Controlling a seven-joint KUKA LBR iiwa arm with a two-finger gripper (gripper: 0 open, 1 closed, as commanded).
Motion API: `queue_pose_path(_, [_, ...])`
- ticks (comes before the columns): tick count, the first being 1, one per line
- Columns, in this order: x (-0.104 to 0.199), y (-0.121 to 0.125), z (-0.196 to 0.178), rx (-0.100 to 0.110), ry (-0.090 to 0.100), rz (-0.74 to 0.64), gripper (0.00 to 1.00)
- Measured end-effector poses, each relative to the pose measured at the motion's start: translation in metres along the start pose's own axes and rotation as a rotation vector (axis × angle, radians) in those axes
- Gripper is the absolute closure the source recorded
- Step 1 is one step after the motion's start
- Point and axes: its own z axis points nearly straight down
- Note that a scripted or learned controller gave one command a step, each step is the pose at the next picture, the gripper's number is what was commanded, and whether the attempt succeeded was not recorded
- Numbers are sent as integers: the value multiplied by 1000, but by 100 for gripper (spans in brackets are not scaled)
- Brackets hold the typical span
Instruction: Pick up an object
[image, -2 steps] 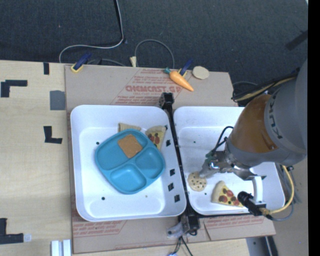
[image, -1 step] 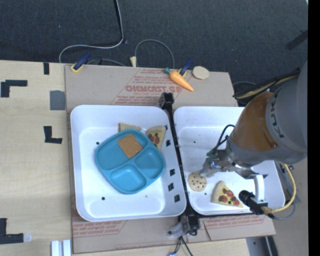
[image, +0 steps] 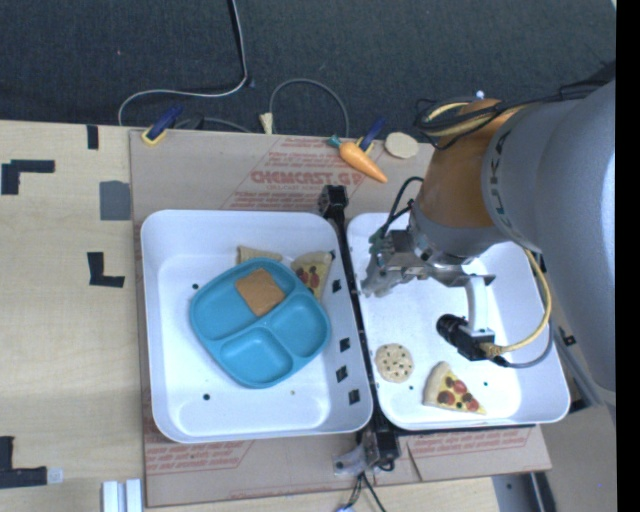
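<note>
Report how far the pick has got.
Done: the arm has reached into the right bin, and the gripper sits low near that bin's left wall. In hand: nothing can be seen between its fingers. Left: the whole grasp and lift. The cookie and pizza slice lie on the bin floor, and the blue divided plate with its cracker rests in the left bin.

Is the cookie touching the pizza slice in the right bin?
Apart. The camera view shows the cookie and the pizza slice lying side by side, with a strip of bare white bin floor plainly between them.
</note>
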Motion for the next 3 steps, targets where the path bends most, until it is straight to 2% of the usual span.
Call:
queue_pose_path(1, [-6,-4,4,10,-2,9,0])
queue_pose_path(2, [-20,-58,-35,11,-1,11,0])
queue_pose_path(3, [73,-59,7,15,0,1,0])
